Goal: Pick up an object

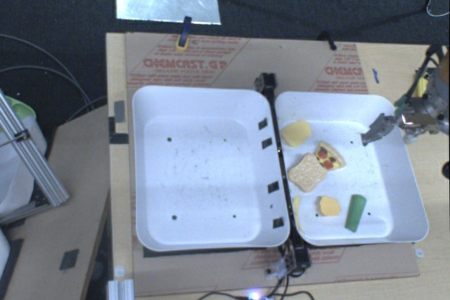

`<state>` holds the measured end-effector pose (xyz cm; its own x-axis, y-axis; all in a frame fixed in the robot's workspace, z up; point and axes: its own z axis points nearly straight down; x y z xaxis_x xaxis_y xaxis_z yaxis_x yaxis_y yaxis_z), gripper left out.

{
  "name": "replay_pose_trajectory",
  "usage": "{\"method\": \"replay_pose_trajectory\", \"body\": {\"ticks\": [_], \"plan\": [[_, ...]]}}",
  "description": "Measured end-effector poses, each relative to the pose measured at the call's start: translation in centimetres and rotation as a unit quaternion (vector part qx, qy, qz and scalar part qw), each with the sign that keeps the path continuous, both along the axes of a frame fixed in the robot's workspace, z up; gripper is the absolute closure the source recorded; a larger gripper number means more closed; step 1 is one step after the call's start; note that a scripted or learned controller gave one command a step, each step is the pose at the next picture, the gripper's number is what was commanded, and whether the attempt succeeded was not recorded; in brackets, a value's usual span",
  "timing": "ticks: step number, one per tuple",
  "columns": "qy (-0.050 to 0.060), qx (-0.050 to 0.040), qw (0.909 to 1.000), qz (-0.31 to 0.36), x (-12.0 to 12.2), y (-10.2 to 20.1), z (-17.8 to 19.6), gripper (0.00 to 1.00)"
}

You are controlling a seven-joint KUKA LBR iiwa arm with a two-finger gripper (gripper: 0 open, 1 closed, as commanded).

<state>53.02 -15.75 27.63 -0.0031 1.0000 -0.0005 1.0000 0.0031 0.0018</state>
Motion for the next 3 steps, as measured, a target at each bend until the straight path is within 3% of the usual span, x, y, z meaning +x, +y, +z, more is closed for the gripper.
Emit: {"method": "replay_pose_trajectory", "body": {"ticks": [1, 2, 3], "plan": [[0.005, 0.0021, 1.0000, -0.002, -4.6, 0.3, -15.9, 0.00], [-0.002, -0.0008, 1.0000, 0.001, 1.2, -0.8, -17.8, 0.00], [0.003, 0.0024, 1.0000, 0.002, -4.6, 6.1, -15.8, 0.00]]}}
